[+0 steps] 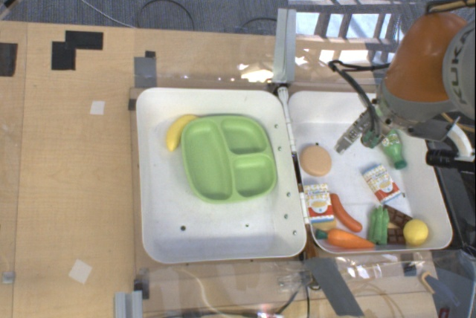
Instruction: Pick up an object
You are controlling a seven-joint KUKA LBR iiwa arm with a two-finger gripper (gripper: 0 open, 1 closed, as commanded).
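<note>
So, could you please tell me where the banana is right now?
The banana lies in the left bin, toward its upper-left part, tucked against the left edge of the green divided plate.

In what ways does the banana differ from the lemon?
The banana is long and curved, while the lemon is short and rounded. The banana lies in the left bin, its end under the rim of the green plate; the lemon lies in the right bin's near right corner, among other toy foods. The banana looks the larger. Both are yellow and rest on a white bin floor.
</note>
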